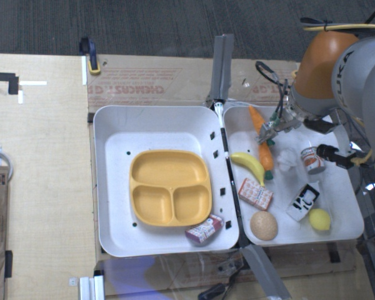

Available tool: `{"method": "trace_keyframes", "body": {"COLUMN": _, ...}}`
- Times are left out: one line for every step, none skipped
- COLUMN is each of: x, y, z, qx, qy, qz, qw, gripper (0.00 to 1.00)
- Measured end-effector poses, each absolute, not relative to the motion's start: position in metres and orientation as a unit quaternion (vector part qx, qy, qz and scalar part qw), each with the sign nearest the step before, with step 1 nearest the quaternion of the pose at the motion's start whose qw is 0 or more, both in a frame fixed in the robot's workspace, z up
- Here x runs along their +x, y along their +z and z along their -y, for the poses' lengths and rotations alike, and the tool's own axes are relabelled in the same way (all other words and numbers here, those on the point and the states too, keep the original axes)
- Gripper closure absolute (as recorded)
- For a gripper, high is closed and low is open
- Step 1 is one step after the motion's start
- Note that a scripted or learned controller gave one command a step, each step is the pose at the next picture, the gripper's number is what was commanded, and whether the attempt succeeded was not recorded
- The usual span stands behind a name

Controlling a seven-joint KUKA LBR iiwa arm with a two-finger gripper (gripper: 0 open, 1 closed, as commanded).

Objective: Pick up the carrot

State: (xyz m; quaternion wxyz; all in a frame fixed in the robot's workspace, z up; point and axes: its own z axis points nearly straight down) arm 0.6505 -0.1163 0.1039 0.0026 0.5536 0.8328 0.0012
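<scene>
The orange carrot (266, 158) lies lengthwise along the left side of the right bin (337, 233), its thin end (256, 115) pointing toward the far wall. My gripper (267, 132) is down over the carrot's middle and covers that part. Orange shows both above and below it. The carrot still looks to be resting in the bin. The grey arm with its orange band (322, 64) reaches in from the upper right.
A banana (249, 165) lies just left of the carrot's lower end. A red-and-white box (256, 195), a brown egg-shaped thing (263, 225), a lemon (320, 219), a black-and-white box (303, 200) and a small can (310, 159) share the right bin. The left bin (106, 167) holds a yellow divided plate (170, 186) and a small packet (203, 230).
</scene>
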Motion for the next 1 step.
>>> {"method": "trace_keyframes", "body": {"x": 0.6596, "y": 0.1924, "z": 0.0541, "qx": 0.511, "qy": 0.0002, "qz": -0.86, "qw": 0.001, "gripper": 1.0}}
